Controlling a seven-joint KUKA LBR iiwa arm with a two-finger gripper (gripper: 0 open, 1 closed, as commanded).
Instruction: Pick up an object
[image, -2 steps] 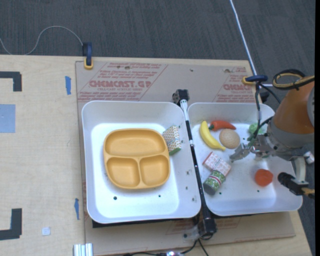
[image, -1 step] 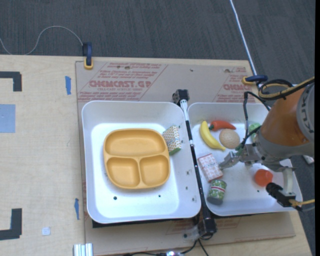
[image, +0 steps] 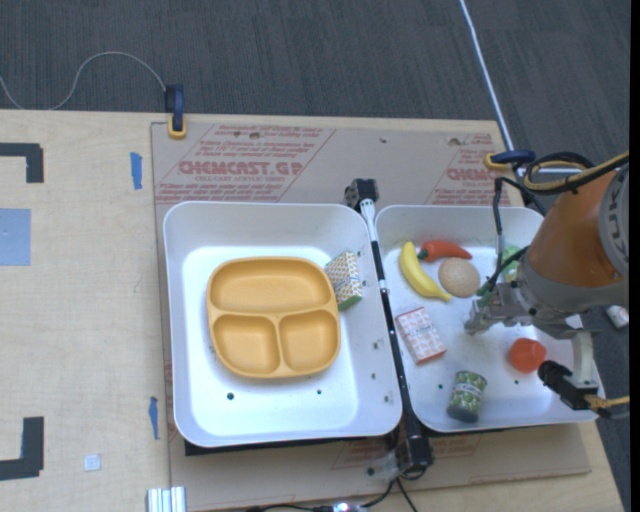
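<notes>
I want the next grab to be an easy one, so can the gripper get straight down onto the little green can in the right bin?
Probably yes. The green can lies apart near the front of the right bin, with bare floor around it. The gripper hangs just up and to its right; the pink box and red-orange piece sit clear of it.

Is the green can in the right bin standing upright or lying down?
Lying down: the green can shows its side label, resting on the right bin floor.

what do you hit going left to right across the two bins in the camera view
yellow divided plate → small patterned box → pink carton → green can → orange-red ball
</notes>
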